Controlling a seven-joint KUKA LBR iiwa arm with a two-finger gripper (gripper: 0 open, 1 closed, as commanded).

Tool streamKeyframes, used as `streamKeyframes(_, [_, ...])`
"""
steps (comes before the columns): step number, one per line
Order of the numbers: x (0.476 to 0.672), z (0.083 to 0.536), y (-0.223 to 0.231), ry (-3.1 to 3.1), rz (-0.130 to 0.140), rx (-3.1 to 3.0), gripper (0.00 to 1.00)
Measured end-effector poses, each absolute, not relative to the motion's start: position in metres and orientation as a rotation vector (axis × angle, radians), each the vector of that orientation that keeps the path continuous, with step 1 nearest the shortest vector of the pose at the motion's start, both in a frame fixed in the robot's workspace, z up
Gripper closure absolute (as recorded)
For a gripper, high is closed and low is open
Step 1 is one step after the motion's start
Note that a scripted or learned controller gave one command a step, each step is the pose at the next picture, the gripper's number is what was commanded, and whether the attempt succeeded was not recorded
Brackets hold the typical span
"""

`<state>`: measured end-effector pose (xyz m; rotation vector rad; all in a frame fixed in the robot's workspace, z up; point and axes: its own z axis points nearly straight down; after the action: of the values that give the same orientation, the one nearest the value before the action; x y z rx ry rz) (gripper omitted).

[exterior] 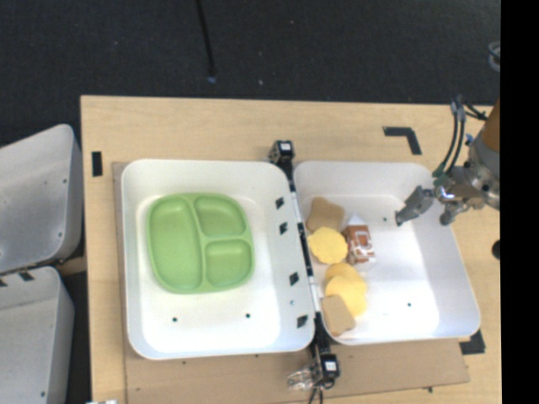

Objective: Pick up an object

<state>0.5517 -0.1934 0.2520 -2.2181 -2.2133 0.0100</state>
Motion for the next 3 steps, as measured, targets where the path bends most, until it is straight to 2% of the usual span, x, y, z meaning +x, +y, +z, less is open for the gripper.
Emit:
streamKeyframes(1, [0.554,0.259,-0.193,-2.223,-0.001,-2.222,0.0])
streamKeyframes(2, [0.558,0.214,-0.199,-2.22,0.004,-2.222,0.0])
streamKeyframes(3, [0.547,0.16,-0.199,-2.218,0.005,-2.221,0.0])
